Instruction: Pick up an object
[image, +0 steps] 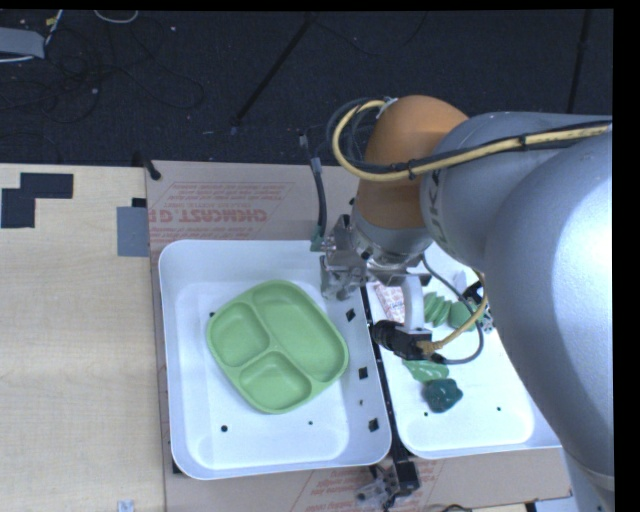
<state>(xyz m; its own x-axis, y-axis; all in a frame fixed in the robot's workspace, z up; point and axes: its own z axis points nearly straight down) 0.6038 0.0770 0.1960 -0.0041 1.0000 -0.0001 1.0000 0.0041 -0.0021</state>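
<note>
Two shallow white bins sit side by side on a sheet of brown corrugated cardboard (230, 205) printed with reversed red lettering; the cardboard rests on a pale wood-grain bench (70, 350). The left bin (190, 440) is smooth, glossy plastic with rounded corners and a raised rim. In it lies a light green plate (277, 345), a matte moulded piece, roughly oval with rounded edges and divided into three shallow compartments; it sits tilted diagonally across the bin floor, near the centre, apart from the walls. The right bin (500, 425) is of the same white plastic and touches the left one along their shared inner rims. It holds a dark teal lumpy object (441, 394) near the middle of its floor, a small green leaf-shaped piece (426, 369) just above it, and a pale green ribbed item (445, 309) further back, partly behind a looped cable. A flat white piece with red print (388, 300) lies close to the dividing rim, partly covered by the wrist hardware. The arm (540, 230) is smooth grey metal, bulky and rounded, with an orange dome-like band (400, 160) above the wrist and a yellow-and-black cable looped around it. The gripper (365, 275) hangs over the seam between the bins, at the back end; whether its jaws are open or closed cannot be told, and nothing is visibly held.
</note>
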